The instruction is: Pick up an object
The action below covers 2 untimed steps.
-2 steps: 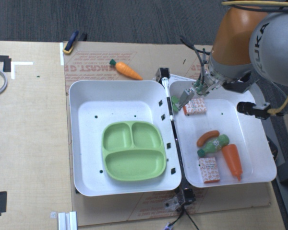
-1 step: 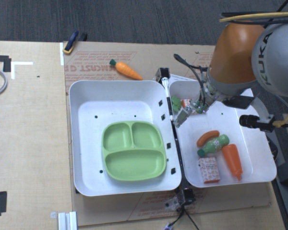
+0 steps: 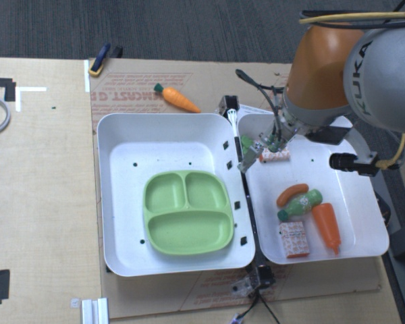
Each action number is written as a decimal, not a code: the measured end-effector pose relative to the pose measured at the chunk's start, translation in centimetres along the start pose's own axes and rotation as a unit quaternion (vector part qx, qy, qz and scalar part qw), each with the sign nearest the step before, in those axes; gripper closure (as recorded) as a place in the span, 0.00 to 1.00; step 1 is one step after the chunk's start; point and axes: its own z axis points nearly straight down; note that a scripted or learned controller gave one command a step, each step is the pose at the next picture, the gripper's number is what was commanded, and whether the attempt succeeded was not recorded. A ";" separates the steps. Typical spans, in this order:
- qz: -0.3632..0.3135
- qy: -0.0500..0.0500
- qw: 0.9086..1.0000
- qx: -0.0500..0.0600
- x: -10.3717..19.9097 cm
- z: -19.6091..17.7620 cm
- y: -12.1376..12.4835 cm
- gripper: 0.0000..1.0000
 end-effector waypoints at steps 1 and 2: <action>-0.189 0.001 0.982 0.000 4.6 0.0 -3.9 0.00; -0.321 -0.001 0.947 -0.001 -1.7 0.0 2.2 0.00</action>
